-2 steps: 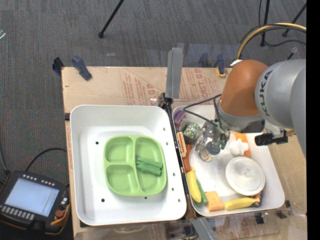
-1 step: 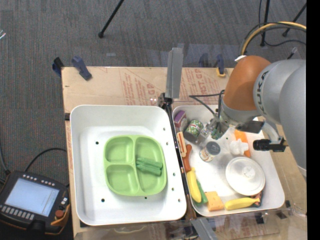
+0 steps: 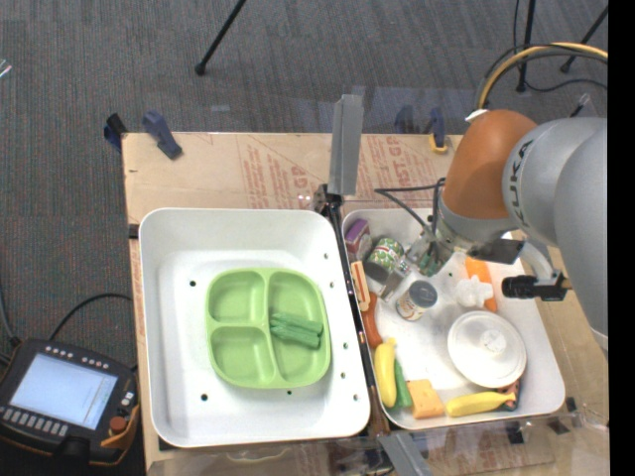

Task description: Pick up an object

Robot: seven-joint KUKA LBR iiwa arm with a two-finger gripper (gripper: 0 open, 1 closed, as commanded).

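My gripper (image 3: pixel 409 269) hangs low in the right bin (image 3: pixel 548 365), at its upper left part, under the orange wrist band. It sits right by a green-labelled can (image 3: pixel 386 254) and a small can with a dark lid (image 3: pixel 419 298). A purple item (image 3: pixel 356 236) lies in the bin's far left corner. A white round lid or bowl (image 3: pixel 486 347) rests toward the right. Along the front lie a yellow banana-like piece (image 3: pixel 384 370), a green piece (image 3: pixel 402 385), an orange block (image 3: pixel 426 398) and another yellow piece (image 3: pixel 476 403).
The left bin (image 3: pixel 169 256) bears a green divided plate (image 3: pixel 238 355) with a dark green object (image 3: pixel 296 329) in its right compartment. A metal divider (image 3: pixel 346 147) stands upright behind the bins. A teach pendant (image 3: pixel 64 395) lies off the bench at lower left.
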